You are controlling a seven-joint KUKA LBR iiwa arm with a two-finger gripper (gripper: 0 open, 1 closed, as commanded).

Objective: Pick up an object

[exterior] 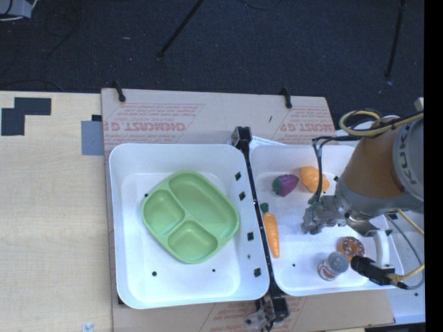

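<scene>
Since the gripper (315,221) hangs low in the right bin (297,282) with nothing seen in it, it should drop straight onto one toy. I cannot tell how wide it is. The smooth plastic carrot (270,234) lies just left (long and thin, easy to pinch). The purple toy (284,184) looks round.

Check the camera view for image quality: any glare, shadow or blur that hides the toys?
Camera view: lighting even, white bins bright but not blown out; soft shadow under the green tray. Overall slightly soft and grainy; carrot and purple toy still distinct. The gripper is a dark, blurry mass; the can looks smeared.
</scene>
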